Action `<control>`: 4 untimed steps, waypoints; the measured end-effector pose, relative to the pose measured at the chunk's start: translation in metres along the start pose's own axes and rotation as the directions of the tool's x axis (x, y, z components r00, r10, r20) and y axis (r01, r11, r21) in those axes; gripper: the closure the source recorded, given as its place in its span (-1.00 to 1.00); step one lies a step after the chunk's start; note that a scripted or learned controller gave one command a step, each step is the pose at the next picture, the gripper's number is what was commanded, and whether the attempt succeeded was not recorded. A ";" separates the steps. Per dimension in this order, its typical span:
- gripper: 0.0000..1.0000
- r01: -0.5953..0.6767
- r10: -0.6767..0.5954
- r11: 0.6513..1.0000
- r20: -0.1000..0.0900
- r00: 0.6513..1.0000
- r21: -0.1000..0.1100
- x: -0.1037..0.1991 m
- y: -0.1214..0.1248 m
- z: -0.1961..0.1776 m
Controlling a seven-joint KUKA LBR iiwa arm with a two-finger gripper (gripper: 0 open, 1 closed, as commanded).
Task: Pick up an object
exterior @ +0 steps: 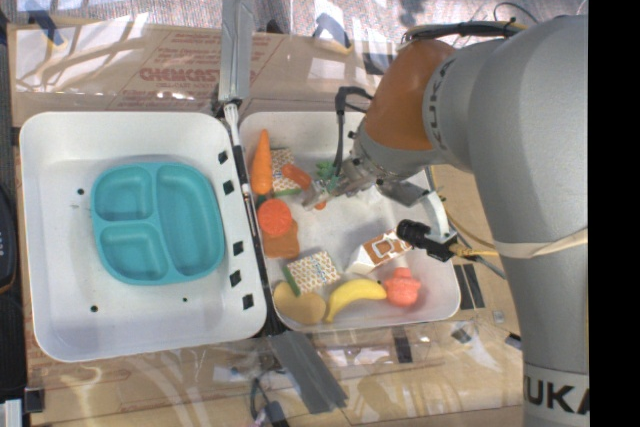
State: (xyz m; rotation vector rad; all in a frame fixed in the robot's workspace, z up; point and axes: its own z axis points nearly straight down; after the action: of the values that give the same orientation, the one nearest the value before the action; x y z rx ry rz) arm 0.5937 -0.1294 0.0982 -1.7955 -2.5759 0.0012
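Over right bin (440, 307), gripper (322, 190) near carrot (262, 163); open floor mid-bin

Two white bins (50, 245) on the desk. Left bin: one teal tray (155, 220). Right bin: one carrot (262, 162), one banana (356, 294), one orange cup (277, 220), one pink toy (403, 287), one yellow lump (300, 304), two small boxes (314, 267) and one red-and-green piece (297, 176) by the far edge.
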 end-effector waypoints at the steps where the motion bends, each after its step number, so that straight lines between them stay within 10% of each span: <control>1: 1.00 -0.184 0.184 0.983 0.000 0.983 0.001 -0.007 0.012 -0.045; 2: 1.00 -0.122 0.122 0.993 0.001 0.993 0.000 -0.036 0.028 -0.078; 3: 1.00 -0.328 0.328 0.945 -0.002 0.945 0.005 0.011 0.041 -0.024; 4: 1.00 -0.270 0.270 0.963 -0.001 0.963 -0.002 0.014 0.052 0.003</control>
State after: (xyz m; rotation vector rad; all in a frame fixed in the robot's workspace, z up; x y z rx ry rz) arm 0.6378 -0.0980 0.0955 -2.1304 -2.3081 -0.0016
